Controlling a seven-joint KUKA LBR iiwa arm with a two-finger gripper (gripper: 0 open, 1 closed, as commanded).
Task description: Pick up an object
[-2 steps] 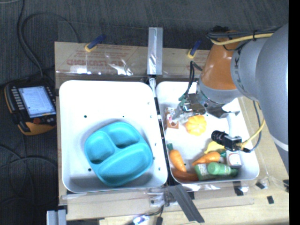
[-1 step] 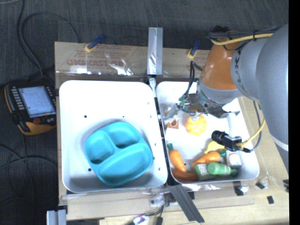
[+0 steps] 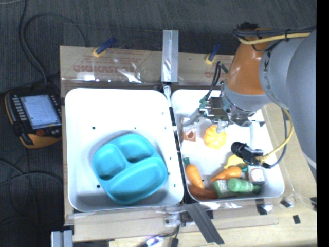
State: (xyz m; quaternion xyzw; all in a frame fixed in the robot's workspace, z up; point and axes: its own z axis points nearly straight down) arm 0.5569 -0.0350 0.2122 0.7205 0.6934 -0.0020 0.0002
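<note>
Two white bins are sitting side by side on the bench. The left bin (image 3: 77,138) is holding one thing: a blue divided plate (image 3: 130,166) with three compartments, lying toward the near side.

My arm is reaching in from the right, orange band (image 3: 247,71) showing above the wrist, and my gripper (image 3: 215,118) is hanging low over the far half of the right bin (image 3: 272,189). I cannot tell how it is set; the wrist is covering most of it, and nothing is showing as held.

Counting the right bin's contents:
- One small yellow pumpkin-like toy (image 3: 215,137), sitting just beneath and nearside of my gripper. Touching or apart, I cannot tell.
- One small brown-and-white block (image 3: 190,135), just left of the yellow toy, near the bin's left wall.
- Two carrots: one (image 3: 194,175) lying by the left wall, a second (image 3: 226,174) angled further right.
- One green bottle (image 3: 237,187) lying on its side along the near wall.
- One yellow piece (image 3: 234,161) partly hidden behind the carrots.
- One small white-and-red item (image 3: 256,176) at the right end of the pile; too small to identify.
- One reddish-brown thing (image 3: 201,192) under the first carrot, against the near wall.

One black fitting with a yellow cable (image 3: 245,151) is hanging above the pile.

Outside the bins: one teach pendant (image 3: 33,115) on the floor at left, and two blue-and-yellow clamps (image 3: 104,47) (image 3: 212,54) on the far board.
</note>
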